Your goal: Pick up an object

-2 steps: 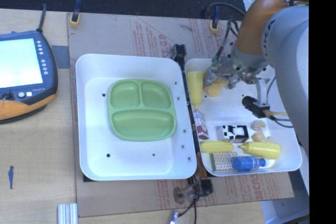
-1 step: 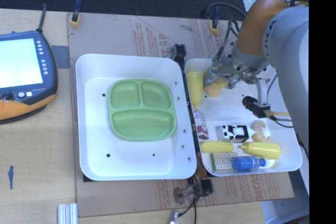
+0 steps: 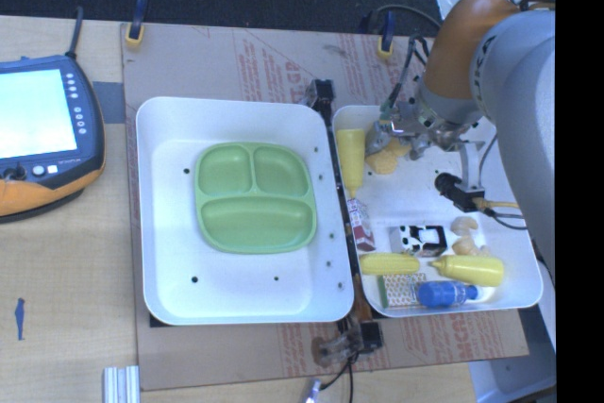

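Hovering my pincer point(image 3: 396, 135) over the tan lump point(image 3: 383, 160) at the right bin's point(image 3: 528, 297) 11 o'clock, can't tell its opening, next I'd drop straight down.

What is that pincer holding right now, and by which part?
It cannot be told. The pincer sits low in the right bin, at a tan rounded object beside the yellow bottle, but no grip is visible.

The arm point(image 3: 514, 99) is a bulky, smooth grey casing with a rounded orange band point(image 3: 467, 42) above its wrist. Just below that band, thin black cables loop around grey metal wrist hardware.
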Motion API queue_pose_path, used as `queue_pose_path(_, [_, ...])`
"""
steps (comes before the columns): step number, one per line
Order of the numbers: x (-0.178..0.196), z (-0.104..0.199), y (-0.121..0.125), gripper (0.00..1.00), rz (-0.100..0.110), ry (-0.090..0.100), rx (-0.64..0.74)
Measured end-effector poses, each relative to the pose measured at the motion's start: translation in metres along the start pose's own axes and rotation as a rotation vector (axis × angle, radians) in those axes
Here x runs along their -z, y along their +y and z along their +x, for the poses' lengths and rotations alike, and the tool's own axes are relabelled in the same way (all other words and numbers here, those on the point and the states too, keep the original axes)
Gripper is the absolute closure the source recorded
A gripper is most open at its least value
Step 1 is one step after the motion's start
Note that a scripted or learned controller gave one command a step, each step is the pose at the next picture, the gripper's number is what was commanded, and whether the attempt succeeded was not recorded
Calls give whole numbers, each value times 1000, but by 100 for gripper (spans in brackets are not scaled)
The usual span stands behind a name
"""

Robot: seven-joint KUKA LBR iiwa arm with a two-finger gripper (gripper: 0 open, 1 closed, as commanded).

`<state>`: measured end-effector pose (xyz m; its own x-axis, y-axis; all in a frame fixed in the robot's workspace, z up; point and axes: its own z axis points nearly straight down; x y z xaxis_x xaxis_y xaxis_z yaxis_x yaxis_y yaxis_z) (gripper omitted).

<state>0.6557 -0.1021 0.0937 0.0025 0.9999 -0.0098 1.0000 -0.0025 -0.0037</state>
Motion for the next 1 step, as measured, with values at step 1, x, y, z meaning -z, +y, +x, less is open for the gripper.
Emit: queue_pose_path(1, [0, 1, 0, 0, 0, -2, -1])
